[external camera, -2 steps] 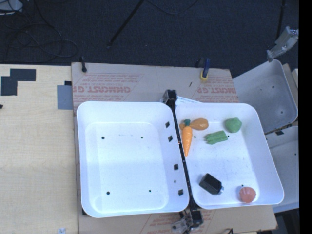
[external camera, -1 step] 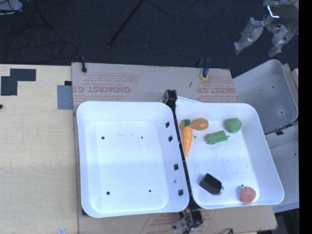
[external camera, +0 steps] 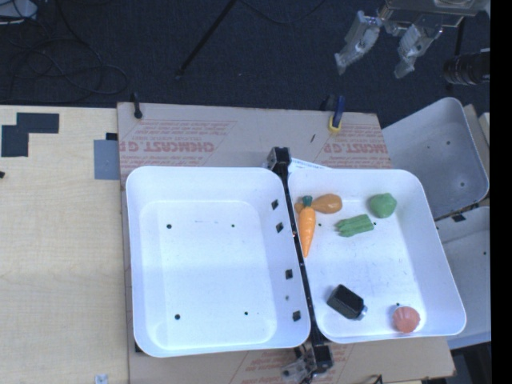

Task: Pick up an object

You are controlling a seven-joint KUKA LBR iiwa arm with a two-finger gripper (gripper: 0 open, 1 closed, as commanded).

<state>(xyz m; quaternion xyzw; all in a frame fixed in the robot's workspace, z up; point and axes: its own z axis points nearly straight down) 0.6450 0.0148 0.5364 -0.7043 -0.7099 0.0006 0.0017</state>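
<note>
The gripper hangs open above the bins, holding nothing. In the right bin lies a carrot, probably light, stiff plastic; best pinched across its middle.

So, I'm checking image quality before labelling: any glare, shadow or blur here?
Camera view: the left bin floor is bright and washed out; the black block casts a small soft shadow in the right bin; the gripper looks slightly soft against the dark background.
</note>
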